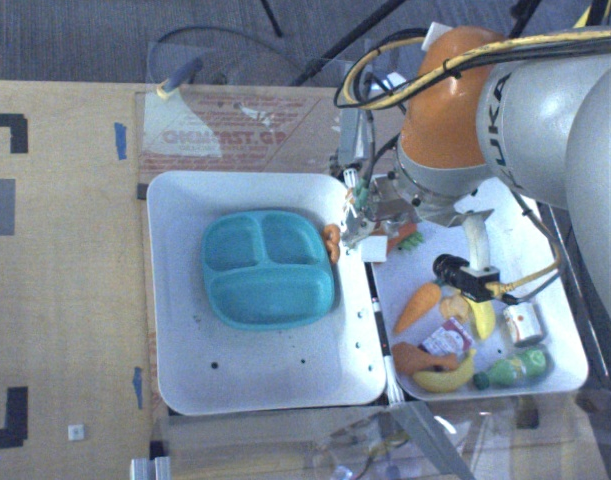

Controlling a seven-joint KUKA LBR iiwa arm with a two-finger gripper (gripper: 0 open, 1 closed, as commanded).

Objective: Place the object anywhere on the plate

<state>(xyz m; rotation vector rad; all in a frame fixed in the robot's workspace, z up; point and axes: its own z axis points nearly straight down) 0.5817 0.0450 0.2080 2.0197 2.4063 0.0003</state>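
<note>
- The blue plate (pixel 268 268), moulded into three compartments, lies in the left bin (pixel 185 348), roughly at its middle. That leaves open white floor around it and a free approach from above, which suits a task that accepts any spot on the plate.
- The right bin (pixel 560 353) serves as the stock: a carrot (pixel 417 308), a yellow banana (pixel 447 374), a green item (pixel 510 369) and a small packet (pixel 446 340) lie crowded toward its near half.
- A small orange object (pixel 331 241) sits just beside the plate's right rim, near the wall shared by the two bins. It is probably the thing to be placed, though it is too small to identify.
- The gripper (pixel 363 220) hangs over that shared wall, close above and to the right of the orange object. Whether the fingers are apart or together I cannot tell, nor whether they touch the object; the wrist hardware hides them.
- The arm comes in from the right, its orange band (pixel 453 98) above the right bin's far end and the wrist pointing steeply down.
- Judged from this, the object is not yet on the plate; a short leftward carry would finish it.
</note>
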